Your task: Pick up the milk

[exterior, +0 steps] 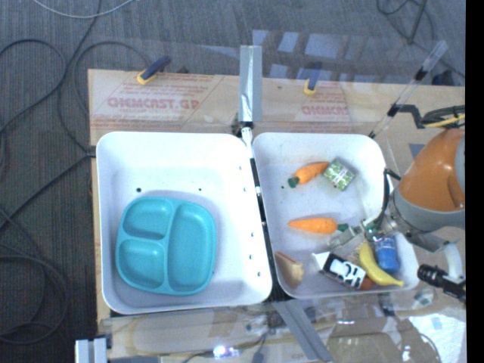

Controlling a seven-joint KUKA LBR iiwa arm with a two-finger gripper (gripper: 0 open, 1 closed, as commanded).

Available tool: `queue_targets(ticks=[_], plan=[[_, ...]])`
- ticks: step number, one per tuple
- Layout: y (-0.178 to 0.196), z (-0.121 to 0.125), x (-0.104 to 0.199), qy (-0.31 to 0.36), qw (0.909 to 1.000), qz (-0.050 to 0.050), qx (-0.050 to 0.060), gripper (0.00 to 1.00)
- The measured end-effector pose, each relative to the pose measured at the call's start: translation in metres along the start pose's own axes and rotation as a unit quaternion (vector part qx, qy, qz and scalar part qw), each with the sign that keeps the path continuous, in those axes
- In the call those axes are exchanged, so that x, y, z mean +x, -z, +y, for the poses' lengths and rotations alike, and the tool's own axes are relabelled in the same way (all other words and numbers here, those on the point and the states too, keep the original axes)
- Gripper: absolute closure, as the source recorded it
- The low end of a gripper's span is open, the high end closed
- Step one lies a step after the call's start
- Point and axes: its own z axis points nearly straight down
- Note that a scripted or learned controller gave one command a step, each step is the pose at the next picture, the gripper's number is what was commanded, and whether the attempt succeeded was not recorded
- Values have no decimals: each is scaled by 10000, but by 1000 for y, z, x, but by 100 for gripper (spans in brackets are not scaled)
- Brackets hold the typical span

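The milk (342, 270), a small white carton with black cow-patch markings, lies on its side near the front edge of the right bin (318, 144), tilted at a slant. A banana (377, 267) lies just beside it on the right, touching or nearly so, and a blue object (386, 254) sits behind the banana. A beige food piece (290, 266) lies to its left. Two toy carrots (313, 224) and a green-patterned block (339, 175) rest farther back. The left bin holds a teal divided plate (166, 243).

The end effector (355, 233) hangs just behind the carton; whether it is apart or together cannot be told.

The carton looks light, rigid and smooth-sided, so likely somewhat slippery. Gripping across its narrow width, on the two long flat faces, seems safest, staying clear of the banana.
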Motion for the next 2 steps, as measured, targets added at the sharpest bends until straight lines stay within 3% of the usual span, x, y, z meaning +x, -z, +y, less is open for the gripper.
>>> queue_targets(ticks=[1,2], plan=[[37,61,8,-1704,9853,-21,110,0],[-1,16,71,-463,9989,-54,38,0]])
